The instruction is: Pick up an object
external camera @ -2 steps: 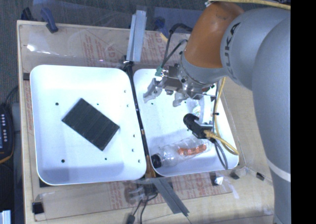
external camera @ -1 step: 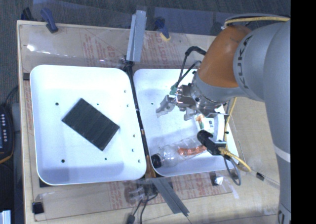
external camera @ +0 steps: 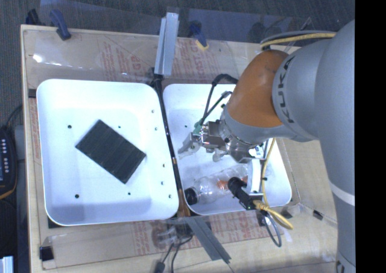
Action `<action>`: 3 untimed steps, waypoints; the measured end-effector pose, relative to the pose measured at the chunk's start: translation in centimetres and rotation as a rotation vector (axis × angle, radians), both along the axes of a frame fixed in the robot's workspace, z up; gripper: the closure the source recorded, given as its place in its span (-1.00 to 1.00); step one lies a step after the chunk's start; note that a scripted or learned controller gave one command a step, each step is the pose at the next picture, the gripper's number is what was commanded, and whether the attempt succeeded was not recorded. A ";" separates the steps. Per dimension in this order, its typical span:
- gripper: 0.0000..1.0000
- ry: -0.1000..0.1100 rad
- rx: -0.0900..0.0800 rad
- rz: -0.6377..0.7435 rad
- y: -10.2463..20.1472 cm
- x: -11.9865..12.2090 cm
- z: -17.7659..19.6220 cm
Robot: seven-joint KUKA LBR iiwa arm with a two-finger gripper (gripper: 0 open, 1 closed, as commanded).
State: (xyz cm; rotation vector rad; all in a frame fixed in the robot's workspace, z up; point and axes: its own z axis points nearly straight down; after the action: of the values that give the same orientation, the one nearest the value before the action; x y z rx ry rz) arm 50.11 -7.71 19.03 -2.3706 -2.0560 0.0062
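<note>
My gripper (external camera: 200, 151) hangs over the middle of the right bin (external camera: 181, 106), open, with nothing between its fingers. A clear plastic bottle (external camera: 210, 189) with a black cap lies on its side near that bin's front edge, just below the gripper and apart from it. A small orange bit shows by the bottle's right end. In the left bin (external camera: 54, 97) a flat dark grey rectangular pad (external camera: 111, 150) lies at a slant near the centre. The arm's orange band and grey body cover the right bin's right half.
A grey divider bar (external camera: 166, 43) stands at the back between the bins. Blue clamps (external camera: 60, 25) hold the bench's back edge. The bins' raised rims meet along the middle.
</note>
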 end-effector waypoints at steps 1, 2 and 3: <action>-1.00 -0.001 -0.001 -0.023 -9.9 2.7 -5.9; -1.00 -0.002 0.002 0.081 -12.0 -1.5 -3.8; -1.00 -0.024 0.007 0.179 -11.8 0.0 -6.4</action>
State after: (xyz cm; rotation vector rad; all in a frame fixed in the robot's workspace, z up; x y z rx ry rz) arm 50.13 -19.50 12.59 -2.1848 -2.2671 -0.0281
